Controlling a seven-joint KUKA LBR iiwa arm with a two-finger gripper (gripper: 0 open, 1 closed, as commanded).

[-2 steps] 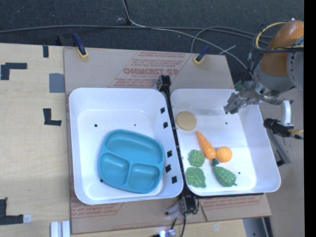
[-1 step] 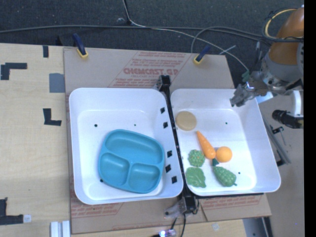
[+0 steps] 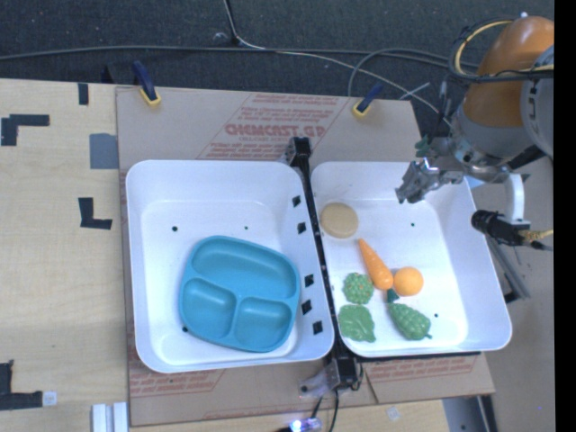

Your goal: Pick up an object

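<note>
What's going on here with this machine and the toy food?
A robot arm reaching in from the right has its gripper above the back corner of the right bin. That bin holds a tan disc, a carrot, an orange ball and three green toy vegetables. The left bin holds a blue divided tray. The gripper holds nothing that I can see, so no pick has happened yet.
</note>
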